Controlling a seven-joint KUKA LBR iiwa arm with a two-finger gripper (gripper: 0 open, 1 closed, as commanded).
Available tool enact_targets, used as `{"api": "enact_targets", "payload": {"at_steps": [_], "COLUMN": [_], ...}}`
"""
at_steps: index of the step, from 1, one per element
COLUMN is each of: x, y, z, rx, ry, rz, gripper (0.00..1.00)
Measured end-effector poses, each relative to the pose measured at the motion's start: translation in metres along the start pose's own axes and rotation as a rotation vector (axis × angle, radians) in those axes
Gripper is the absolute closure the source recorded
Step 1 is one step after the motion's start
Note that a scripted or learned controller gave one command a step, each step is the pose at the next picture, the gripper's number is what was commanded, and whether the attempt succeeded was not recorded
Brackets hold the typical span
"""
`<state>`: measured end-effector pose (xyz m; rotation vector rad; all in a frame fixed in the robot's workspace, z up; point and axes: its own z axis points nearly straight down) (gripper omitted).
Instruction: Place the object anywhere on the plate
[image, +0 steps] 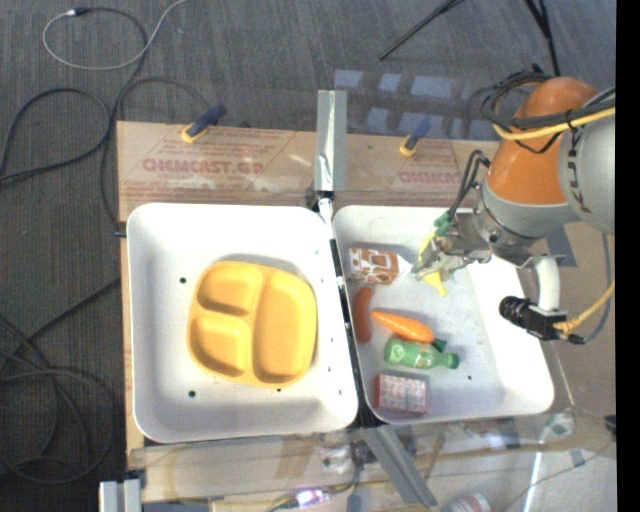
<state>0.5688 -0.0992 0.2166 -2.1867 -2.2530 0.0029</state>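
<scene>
Plate: a yellow plate (255, 320) with three compartments lies flat in the middle of the left bin (150, 250); nothing rests on it.
Right bin: the right bin (500, 385) carries all the loose items and sits just beside the left one, their rims meeting at the centre.
Arm: the grey arm with its orange band (535, 150) reaches in from the right, over the upper part of the right bin.
End effector: the end effector (440, 262) hangs low over the upper middle of the right bin; whether it is spread or pressed together, I cannot tell.
Yellow piece: a small yellow-green object (437, 283) shows right at the tip of the end effector, too small to identify.
Snack box: a brown and white box (373, 265) lies near the bin's upper left corner.
Sausage: a red sausage (363, 309) lies upright along the bin's left wall.
Carrot: an orange carrot (402, 325) lies just beside the sausage.
Bottle: a green bottle (418, 354) lies on its side just below the carrot.
Packet: a pink packet (401, 393) lies near the bin's lower edge.
Bench: the bench (220, 165) under both bins is brown board with printed lettering.
</scene>
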Motion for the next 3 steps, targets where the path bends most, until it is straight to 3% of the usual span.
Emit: {"api": "enact_targets", "payload": {"at_steps": [1, 2, 3], "x": [0.085, 0.175, 0.238], "y": [0.011, 0.032, -0.005], "z": [0.035, 0.004, -0.006], "rx": [0.002, 0.0, 0.001], "ry": [-0.001, -0.002, -0.002], "rz": [0.114, -0.034, 0.03], "gripper": [1.0, 1.0, 1.0]}}
